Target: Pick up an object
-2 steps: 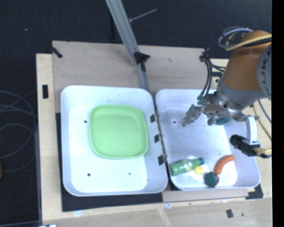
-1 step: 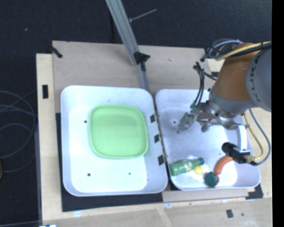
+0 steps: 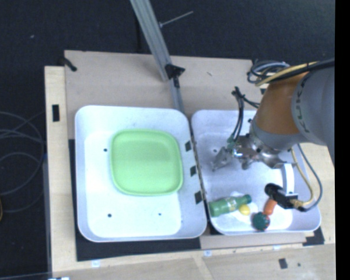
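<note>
My gripper [image 3: 221, 158] hangs low over the upper left part of the right bin [image 3: 209, 127], with bare bin floor under it. Along the bin's front edge lie a green bottle [image 3: 227, 205] on its side, a small yellow object [image 3: 244, 210] touching the bottle's right end, a small orange object [image 3: 269, 206] and a dark green round object [image 3: 259, 220]. All of these lie below and to the right of the gripper, apart from it. Nothing shows in the gripper.
The left bin [image 3: 93, 156] holds a light green square plate [image 3: 146, 161] near its middle. A grey slanted pole [image 3: 154, 34] runs down to the gap between the bins at the back. My arm covers the right bin's right side.
</note>
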### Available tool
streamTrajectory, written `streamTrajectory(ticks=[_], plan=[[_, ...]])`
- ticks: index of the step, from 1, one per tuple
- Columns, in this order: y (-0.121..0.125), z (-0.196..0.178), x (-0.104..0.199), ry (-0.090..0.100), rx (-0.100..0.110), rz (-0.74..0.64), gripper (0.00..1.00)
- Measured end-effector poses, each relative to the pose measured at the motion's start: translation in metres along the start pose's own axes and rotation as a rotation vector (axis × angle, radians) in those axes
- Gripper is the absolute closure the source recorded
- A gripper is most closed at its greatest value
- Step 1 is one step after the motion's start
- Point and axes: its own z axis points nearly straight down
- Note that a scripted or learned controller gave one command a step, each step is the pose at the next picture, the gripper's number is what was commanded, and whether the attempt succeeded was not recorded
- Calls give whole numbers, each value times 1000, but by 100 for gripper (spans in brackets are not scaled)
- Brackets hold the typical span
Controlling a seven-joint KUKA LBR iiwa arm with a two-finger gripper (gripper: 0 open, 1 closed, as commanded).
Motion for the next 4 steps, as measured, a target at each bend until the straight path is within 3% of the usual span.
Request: streamTrajectory(ticks=[1, 2, 4], plan=[[0, 38, 0, 0, -1, 0, 0], [1, 26, -1, 1, -5, 1, 100], [9, -69, 5, 0, -8, -1, 100]])
